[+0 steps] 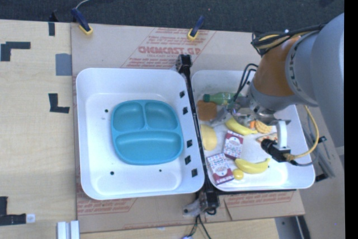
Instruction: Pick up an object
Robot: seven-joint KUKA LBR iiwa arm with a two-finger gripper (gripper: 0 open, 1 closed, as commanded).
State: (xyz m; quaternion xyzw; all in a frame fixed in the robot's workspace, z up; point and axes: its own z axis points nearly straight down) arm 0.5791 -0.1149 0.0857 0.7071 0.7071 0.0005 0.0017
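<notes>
The gripper [241, 115] hung low over the right bin [302, 176], just above a banana [239, 126]. Its finger state could not be told. A blue divided plate [147, 131] lay in the left bin [92, 87].

Blue divided tray [147, 132] in left bin [89, 120]; yellow clamps [84, 27] on cardboard [162, 47].

2 bins sit side by side on the bench [33, 137], the left bin [89, 120] holding 1 divided tray [147, 131], the right bin [299, 173] holding 2 bananas [251, 165], 2 small cartons [220, 168] and other items under the arm [302, 70].
</notes>
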